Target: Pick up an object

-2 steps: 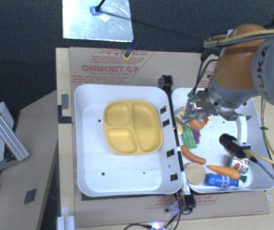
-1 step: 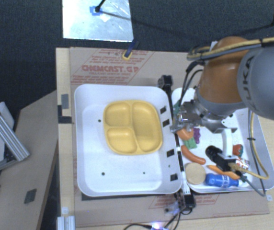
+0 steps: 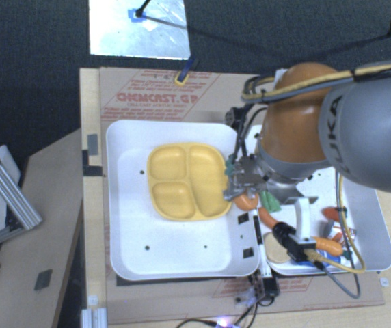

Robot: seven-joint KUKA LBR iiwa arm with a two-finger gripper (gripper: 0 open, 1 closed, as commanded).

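1. A grey KUKA arm [image 3: 359, 121] with an orange band reaches in from the right, its wrist low over the seam between two white bins on the bench [image 3: 52, 203].
2. The gripper [image 3: 240, 183] sits at the left bin's [image 3: 134, 251] right wall, just beside a yellow three-compartment tray [image 3: 185, 181] lying flat in that bin.
3. Whether the jaws are apart or together cannot be told; the wrist hides them.
4. In the right bin [image 3: 380, 244], partly under the arm, lie small orange pieces [image 3: 267, 217], a green piece [image 3: 271, 201] and a pale round item [image 3: 275, 249], close together.
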